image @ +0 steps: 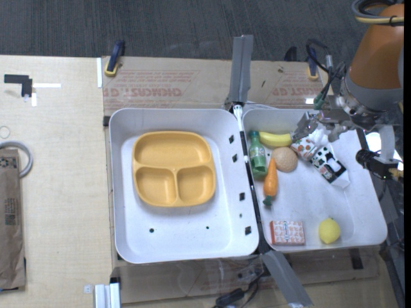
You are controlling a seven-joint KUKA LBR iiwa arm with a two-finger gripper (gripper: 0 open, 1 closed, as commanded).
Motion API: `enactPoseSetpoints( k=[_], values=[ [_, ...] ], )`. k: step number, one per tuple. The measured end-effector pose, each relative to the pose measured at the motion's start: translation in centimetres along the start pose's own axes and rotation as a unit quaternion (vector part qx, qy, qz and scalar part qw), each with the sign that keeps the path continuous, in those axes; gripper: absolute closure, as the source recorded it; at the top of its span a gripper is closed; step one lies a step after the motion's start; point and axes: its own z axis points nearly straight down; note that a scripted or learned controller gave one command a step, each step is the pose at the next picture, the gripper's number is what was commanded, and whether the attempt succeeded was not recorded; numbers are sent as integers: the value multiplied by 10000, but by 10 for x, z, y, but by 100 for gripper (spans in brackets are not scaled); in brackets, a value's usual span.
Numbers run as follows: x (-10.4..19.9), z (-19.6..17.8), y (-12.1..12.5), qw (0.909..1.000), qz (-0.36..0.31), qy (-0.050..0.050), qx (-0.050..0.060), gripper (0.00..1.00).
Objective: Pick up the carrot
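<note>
Camera view: the orange tapered carrot (271,179) lies in the right shallow white bin (359,236), against its left wall, just beside the green plastic bottle (257,153) and the round tan ball (285,160). The gripper (314,126) hangs over the bin's upper area, apart from the carrot; whether it is open or closed cannot be told. The carrot is judged light, rigid and smooth, so it may slip; grasp across the thicker upper body. Count: one carrot, one bottle, one yellow banana (275,138), one yellow lemon (329,231), one small patterned box (287,232), one yellow compartment plate (173,169) in the left bin
</note>
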Motion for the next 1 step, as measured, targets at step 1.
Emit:
enactPoseSetpoints(
  k=[1],
  values=[
    [41, 44, -56, 9995, -302, 2, 6, 0]
  ],
)
